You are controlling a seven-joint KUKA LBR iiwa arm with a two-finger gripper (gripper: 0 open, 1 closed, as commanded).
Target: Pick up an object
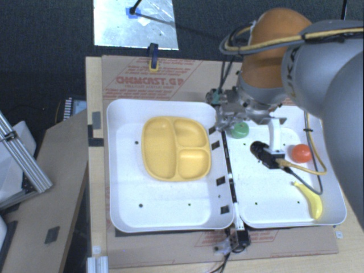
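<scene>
My gripper hangs over the far left corner of the right bin, close to the divider between the bins. A small round green object lies in that bin, right beside and just below the gripper; whether they touch is unclear. Further right in the same bin rests an orange-red ball. A yellow banana lies near the bin's front right corner. The arm's grey and orange body hides the far right part of that bin.
The left bin holds a yellow divided plate in its middle. Cardboard lies under both bins, with a yellow clamp at its far edge. A metal frame stands at the left.
</scene>
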